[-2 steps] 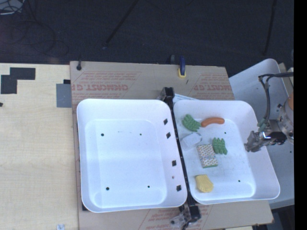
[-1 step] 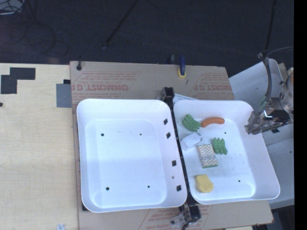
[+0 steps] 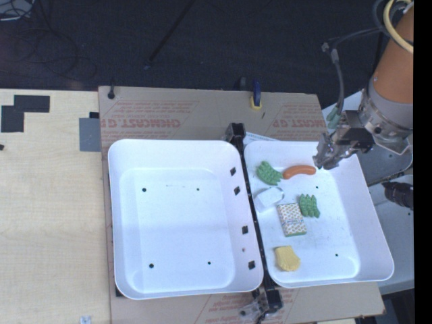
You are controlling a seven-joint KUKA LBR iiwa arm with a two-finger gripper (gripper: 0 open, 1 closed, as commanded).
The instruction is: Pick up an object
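Note:
The right bin (image 3: 351, 258) holds several small items. An orange sausage-shaped piece (image 3: 298, 171) lies near its far edge, with a green leafy piece (image 3: 268, 173) to its left. A second green piece (image 3: 309, 205) sits beside a patterned box (image 3: 291, 219), a pale flat piece (image 3: 269, 196) lies left of them, and a yellow lump (image 3: 287, 258) rests near the front. My gripper (image 3: 326, 159) hovers just right of the orange piece's end, above the bin's far edge. Nothing shows between its fingers.
The left bin (image 3: 128, 181) stands beside the right one, with a black divider strip (image 3: 243, 201) between them. Both rest on a cardboard sheet (image 3: 175, 113). Cables hang by the arm at the upper right.

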